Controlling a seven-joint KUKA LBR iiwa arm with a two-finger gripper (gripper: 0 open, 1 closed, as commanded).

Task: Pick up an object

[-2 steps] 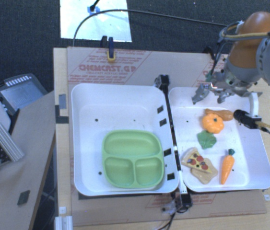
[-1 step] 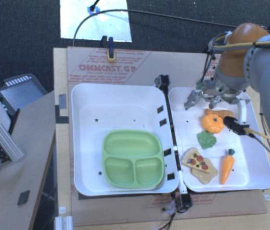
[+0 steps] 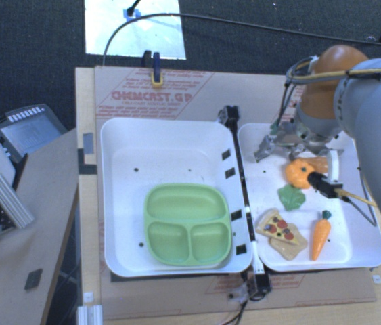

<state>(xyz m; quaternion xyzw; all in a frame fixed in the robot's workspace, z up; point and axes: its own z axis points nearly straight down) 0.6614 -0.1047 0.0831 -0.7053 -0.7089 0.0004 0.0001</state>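
My gripper hangs low over the far left part of the right bin, tilted toward the bin's left wall. A round orange toy fruit lies just right of it and a little nearer, close to the gripper but apart from it. A green leafy toy sits in front of the fruit. Nearer still lie a pizza slice and an orange carrot with a green top. I see nothing held by the gripper.
The left bin holds a green divided plate at its front. A black divider strip runs between the bins. A grey device and a metal rail stand off the bench at left.
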